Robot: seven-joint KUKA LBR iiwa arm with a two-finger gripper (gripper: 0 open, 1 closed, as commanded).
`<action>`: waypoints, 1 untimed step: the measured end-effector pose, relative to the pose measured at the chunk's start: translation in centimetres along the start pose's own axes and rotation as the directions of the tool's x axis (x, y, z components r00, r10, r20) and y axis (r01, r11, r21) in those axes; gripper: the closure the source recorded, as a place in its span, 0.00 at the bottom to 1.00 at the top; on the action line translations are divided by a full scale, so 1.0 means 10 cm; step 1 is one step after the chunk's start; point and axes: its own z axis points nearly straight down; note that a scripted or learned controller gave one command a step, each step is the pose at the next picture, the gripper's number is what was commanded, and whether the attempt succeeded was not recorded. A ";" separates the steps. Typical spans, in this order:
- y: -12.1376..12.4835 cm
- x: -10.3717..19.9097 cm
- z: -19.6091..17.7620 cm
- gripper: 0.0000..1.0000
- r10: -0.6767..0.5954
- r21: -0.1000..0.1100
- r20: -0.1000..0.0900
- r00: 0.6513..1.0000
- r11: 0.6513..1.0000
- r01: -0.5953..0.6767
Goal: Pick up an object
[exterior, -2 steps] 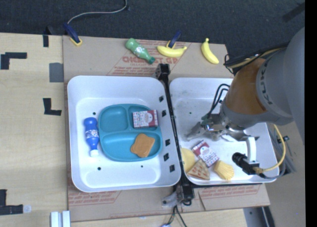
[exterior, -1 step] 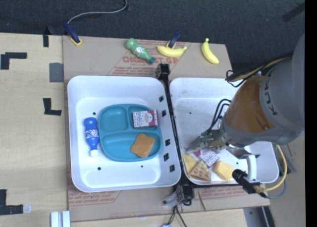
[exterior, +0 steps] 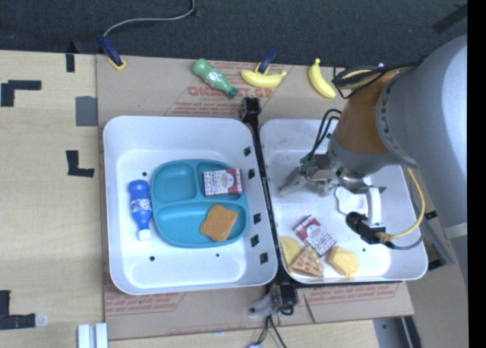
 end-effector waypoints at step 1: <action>0.82 0.24 -0.98 0.00 -0.001 0.006 0.000 1.000 1.000 0.001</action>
